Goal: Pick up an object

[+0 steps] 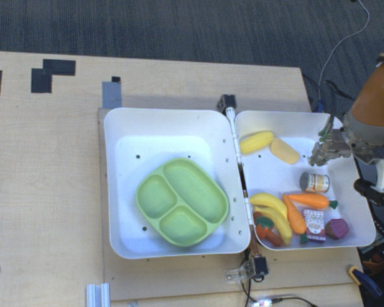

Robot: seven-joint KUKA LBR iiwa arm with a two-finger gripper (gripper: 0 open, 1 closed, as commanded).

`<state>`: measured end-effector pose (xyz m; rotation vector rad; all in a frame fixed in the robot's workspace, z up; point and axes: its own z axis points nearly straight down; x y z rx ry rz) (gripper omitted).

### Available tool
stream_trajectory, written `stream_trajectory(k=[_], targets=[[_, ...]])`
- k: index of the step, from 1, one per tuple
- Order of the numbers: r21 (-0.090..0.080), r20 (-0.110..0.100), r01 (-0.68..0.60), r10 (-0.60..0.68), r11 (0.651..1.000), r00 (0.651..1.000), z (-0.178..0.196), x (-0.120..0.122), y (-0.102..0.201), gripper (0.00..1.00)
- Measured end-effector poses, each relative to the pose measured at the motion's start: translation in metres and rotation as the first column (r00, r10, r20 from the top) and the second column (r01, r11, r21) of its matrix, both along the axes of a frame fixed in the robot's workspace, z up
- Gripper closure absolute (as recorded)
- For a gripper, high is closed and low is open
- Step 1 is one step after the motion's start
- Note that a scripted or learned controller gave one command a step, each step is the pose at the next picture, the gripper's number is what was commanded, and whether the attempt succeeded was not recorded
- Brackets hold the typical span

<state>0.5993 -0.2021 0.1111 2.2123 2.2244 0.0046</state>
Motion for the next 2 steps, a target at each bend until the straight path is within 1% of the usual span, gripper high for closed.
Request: stream_trajectory(k=[1, 2], targets=[[0.000, -0.001, 0.000, 0.000, 1.000, 1.000, 0.000, 0.000, 0.000, 0.00], [-0.001, 0.002, 0.003, -0.003, 1.000, 1.000, -0.024, -0.043, 0.029, 0.00]])
